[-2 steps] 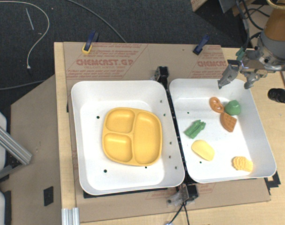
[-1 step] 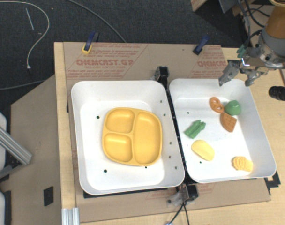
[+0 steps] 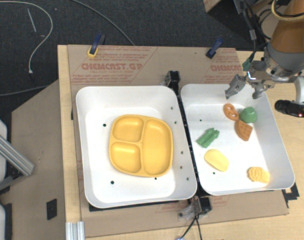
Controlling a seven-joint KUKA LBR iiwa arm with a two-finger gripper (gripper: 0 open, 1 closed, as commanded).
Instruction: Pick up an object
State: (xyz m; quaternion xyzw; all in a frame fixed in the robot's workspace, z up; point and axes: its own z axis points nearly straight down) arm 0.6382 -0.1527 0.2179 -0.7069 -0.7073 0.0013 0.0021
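The gripper (image 3: 245,87) hangs over the right bin's (image 3: 278,149) far edge, fingers spread apart, holding nothing. Just below it lie a pretzel (image 3: 231,111), green ball (image 3: 248,115) and waffle (image 3: 244,131). A yellow tray (image 3: 141,145) sits in the left bin (image 3: 92,134).

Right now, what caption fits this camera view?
Open gripper hovering over toy foods in the right bin; yellow divided plate in the left.

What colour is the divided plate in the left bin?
Yellow; the divided plate shows clearly in the camera view.
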